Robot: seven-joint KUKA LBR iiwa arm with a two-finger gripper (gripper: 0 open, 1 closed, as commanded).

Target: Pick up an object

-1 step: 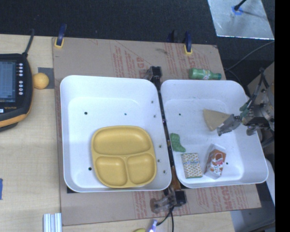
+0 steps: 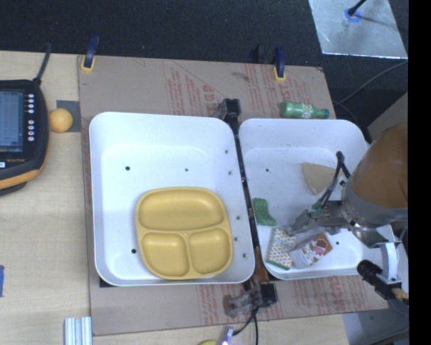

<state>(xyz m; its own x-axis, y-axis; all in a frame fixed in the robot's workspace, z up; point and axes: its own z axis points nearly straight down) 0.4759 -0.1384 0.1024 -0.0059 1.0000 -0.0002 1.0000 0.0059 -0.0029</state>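
Observation:
The right bin (image 2: 287, 139) holds several small items. A tan wedge-shaped piece (image 2: 316, 175) lies toward its back right, and a green scrap (image 2: 263, 211) sits by the left wall. At the front lie a patterned packet (image 2: 280, 250) and a red and white packet (image 2: 313, 251). My gripper (image 2: 297, 226) reaches in from the right and hangs low, just above and between the two packets. Nothing is visibly held in it. The grey arm with its orange band (image 2: 382, 175) covers the bin's right side.
The left bin (image 2: 122, 139) holds a yellow divided plate (image 2: 184, 231). A green bottle (image 2: 304, 110) lies on the cardboard behind the right bin. A teach pendant (image 2: 11, 139) and a yellow ball (image 2: 60, 119) sit at the far left.

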